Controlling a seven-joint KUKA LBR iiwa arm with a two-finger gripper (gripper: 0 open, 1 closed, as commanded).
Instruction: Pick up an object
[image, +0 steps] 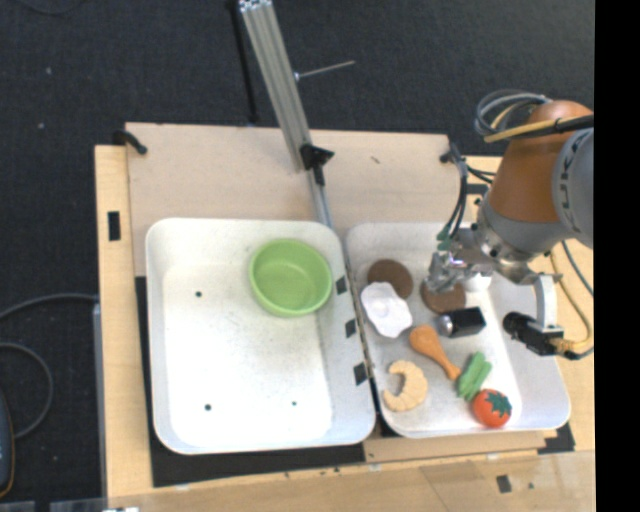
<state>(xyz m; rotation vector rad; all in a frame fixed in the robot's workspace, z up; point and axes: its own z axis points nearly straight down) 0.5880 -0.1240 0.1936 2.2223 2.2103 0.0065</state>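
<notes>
The left bin (180, 330) holds a green bowl (291, 277) near its upper right corner; the right bin (545, 395) carries the clutter: a brown disc (389, 275), a crumpled white piece (386, 308), a tan croissant-shaped toy (406, 386), a toy drumstick (433, 347), a green pod-like toy (474, 371), a tomato-like toy (491, 407) and a small black block (464, 321). A second brown round piece (444, 297) lies directly under the gripper (447, 272) and looks the likeliest target. A good pick would likely need a straight descent centred on that piece, clear of the black block just beside it. The arm (530, 195) reaches in from the right, wrist turned down over the bin's upper middle; whether the gripper is apart or together cannot be told.
</notes>
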